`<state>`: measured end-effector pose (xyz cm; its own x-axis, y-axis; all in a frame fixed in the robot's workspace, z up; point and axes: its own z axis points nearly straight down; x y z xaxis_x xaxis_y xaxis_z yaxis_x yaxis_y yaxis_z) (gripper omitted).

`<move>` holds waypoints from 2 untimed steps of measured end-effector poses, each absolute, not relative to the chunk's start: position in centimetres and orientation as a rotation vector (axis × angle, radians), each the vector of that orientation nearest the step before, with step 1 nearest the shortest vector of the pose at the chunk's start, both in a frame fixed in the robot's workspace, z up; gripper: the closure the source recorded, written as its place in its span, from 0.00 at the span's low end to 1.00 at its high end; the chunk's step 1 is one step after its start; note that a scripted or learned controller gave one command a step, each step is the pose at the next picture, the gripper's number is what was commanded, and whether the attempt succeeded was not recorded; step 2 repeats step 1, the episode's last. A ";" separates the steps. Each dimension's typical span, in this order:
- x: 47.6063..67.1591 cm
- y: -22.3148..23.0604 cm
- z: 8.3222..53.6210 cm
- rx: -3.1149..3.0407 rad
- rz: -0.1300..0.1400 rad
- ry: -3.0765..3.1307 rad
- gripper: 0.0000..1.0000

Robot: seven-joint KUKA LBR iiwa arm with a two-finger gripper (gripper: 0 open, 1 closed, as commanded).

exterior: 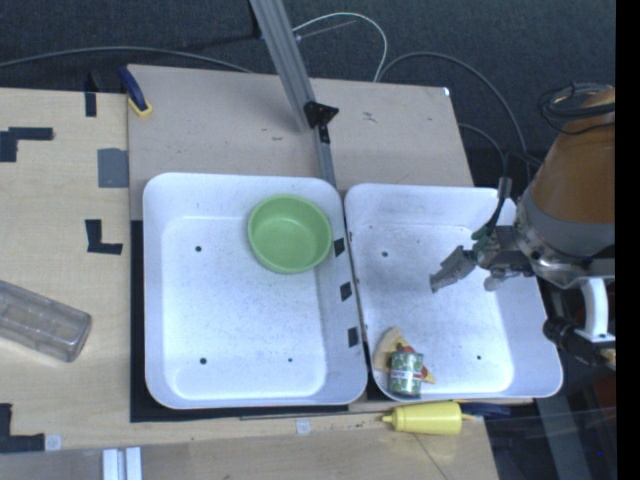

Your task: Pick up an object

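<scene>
Two white bins (pixel 160 268) sitting on tan bench (pixel 400 128), dark floor behind. Gripper (pixel 450 271) hovering over right bin, fingers looking spread, nothing pinched. Small can (pixel 405 370) too blurry to read.

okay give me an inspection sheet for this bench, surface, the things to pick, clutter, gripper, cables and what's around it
Surface: tan board bearing a left white bin and a right white bin, side by side and touching.
Job's things: green bowl, upright, in the left bin's far right part; small can on a scrap of packaging, in the right bin's near left corner.
Clutter: yellow bottle lying on the bench edge just outside the right bin; clear plastic container far left.
Gripper: gripper above the right bin, holding nothing, apart from the can.
Cables: thin cables looping behind the board.
Surroundings: slanted metal pole; dark floor.
</scene>
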<state>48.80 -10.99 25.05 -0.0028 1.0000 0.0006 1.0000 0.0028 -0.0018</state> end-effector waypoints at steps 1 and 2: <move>48.8 -11.0 25.1 -2.218 0.001 -2.223 0.00; 48.8 -11.0 25.1 -2.218 0.001 -2.223 0.00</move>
